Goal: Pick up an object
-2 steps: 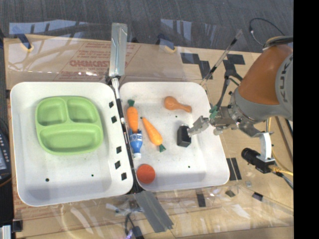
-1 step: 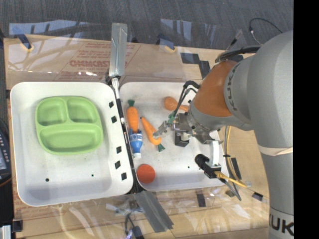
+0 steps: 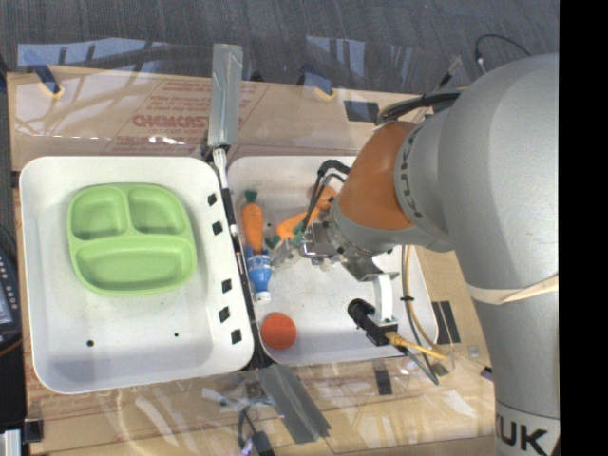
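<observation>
The gripper (image 3: 302, 242) (grip state I cannot tell) risks nudging the orange toy carrot (image 3: 252, 224) against the right white bin's (image 3: 328, 348) wall.

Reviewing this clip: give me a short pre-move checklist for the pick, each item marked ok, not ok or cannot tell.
1. Targets present in the right bin: ok. A toy carrot, an orange ball and a small blue-and-white bottle lie there.
2. Gripper over the right bin: ok, it sits near the carrot.
3. Object between the fingers: cannot tell; the wrist hides them.
4. Ball free of neighbours: ok, it lies apart near the bin's front edge.
5. Left bin contents undisturbed: ok, the green divided plate lies flat.
</observation>
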`<act>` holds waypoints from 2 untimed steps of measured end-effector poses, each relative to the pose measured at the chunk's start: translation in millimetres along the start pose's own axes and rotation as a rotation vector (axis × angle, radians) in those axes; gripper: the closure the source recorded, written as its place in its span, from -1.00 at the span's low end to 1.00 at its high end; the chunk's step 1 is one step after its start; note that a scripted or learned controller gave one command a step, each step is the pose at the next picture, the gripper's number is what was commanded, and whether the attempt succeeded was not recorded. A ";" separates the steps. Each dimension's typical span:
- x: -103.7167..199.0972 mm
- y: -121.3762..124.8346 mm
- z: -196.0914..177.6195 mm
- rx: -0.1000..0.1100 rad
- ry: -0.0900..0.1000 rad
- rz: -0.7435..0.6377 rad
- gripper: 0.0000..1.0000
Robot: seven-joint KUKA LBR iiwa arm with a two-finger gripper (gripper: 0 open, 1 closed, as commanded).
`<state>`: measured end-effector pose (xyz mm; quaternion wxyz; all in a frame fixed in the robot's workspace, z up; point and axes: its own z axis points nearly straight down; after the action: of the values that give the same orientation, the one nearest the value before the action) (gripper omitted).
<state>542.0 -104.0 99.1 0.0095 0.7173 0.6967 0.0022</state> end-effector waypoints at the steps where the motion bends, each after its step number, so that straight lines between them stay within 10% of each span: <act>1: -0.9 75.0 5.7 0.011 0.006 -0.177 -1.00; 2: 0.9 73.7 -2.6 0.019 0.010 -0.183 1.00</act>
<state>615.7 -105.2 102.9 -0.0006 0.6507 0.7593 -0.0016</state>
